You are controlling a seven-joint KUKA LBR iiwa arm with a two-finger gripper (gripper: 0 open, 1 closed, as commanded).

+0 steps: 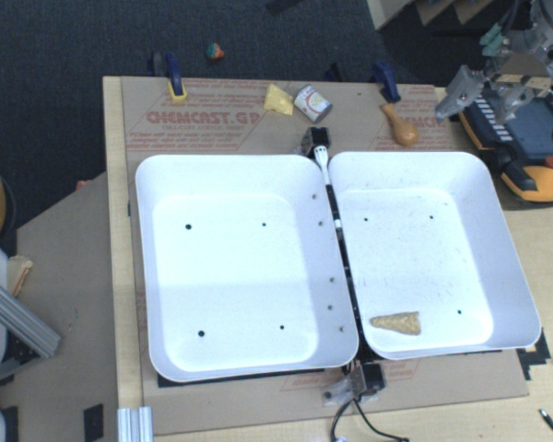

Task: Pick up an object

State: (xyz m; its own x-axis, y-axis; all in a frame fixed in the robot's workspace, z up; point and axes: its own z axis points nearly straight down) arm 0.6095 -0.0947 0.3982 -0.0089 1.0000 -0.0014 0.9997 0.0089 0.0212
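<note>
A small tan, wedge-shaped object [396,322] lies flat in the right bin [479,182], near its front edge and left of centre. My gripper [487,74] sits at the upper right, beyond the right bin's far corner and above the bench, well away from the tan object. Its grey metal parts are partly cut off by the frame edge.
The left bin [157,247] adjoins the right one along a black seam. Behind the bins on the bench lie a yellow piece [278,99], a small white box [311,102] and a brown wooden piece [401,127]. Blue clamps [174,74] grip the back edge.
</note>
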